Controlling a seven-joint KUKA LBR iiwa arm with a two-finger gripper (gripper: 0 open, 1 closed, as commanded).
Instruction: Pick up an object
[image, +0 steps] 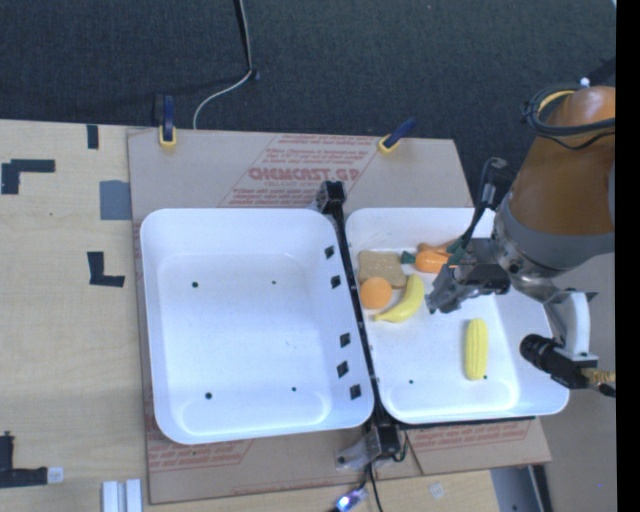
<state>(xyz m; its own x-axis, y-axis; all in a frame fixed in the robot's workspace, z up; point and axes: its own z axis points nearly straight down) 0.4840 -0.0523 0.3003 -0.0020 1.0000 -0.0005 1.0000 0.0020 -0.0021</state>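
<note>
Yellow and orange fruit sits in the right bin (500, 400): a banana (402, 301) beside an orange (375, 292), a carrot (431, 260), a tan slab (380, 266), and a corn cob (476, 348) apart. The claw (447, 290) hangs just right of the banana; whether it is open or closed, I cannot tell. Nothing looks gripped, so this seems the approach step. Next it likely must settle over the banana and close.

Wooden bench (60, 330) under cardboard sheet (290, 170), two white bins (170, 240)
</note>
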